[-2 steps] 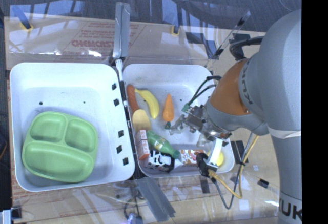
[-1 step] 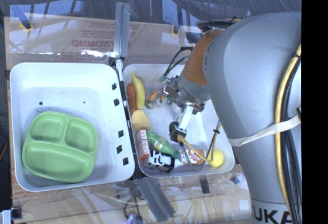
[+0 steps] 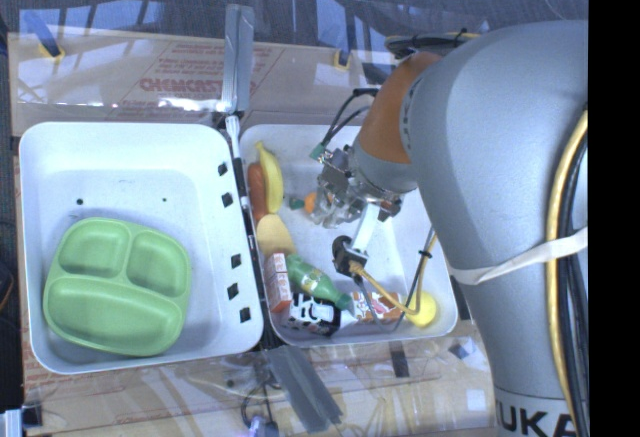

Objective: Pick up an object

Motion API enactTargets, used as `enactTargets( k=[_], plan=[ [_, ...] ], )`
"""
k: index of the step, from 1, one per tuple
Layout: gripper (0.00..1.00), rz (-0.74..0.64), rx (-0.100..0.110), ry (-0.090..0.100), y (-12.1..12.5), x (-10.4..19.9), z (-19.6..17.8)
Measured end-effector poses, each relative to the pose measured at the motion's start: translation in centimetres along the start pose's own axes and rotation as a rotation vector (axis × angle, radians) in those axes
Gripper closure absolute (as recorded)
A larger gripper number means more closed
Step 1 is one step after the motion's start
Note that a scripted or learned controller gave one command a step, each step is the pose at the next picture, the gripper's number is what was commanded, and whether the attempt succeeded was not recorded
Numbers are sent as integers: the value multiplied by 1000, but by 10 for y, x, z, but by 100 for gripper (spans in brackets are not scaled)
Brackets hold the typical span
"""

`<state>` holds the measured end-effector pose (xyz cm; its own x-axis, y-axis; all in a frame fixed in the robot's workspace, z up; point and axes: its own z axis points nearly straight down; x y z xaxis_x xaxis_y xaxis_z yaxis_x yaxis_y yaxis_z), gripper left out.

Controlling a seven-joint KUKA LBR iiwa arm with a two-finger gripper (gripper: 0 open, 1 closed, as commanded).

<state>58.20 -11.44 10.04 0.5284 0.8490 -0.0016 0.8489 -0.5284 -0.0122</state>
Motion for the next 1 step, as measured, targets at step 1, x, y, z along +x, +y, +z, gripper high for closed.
enactTargets(
  k=[1],
  plan=[
    [100, 29, -9, 2, 24, 82, -92]
  ],
)
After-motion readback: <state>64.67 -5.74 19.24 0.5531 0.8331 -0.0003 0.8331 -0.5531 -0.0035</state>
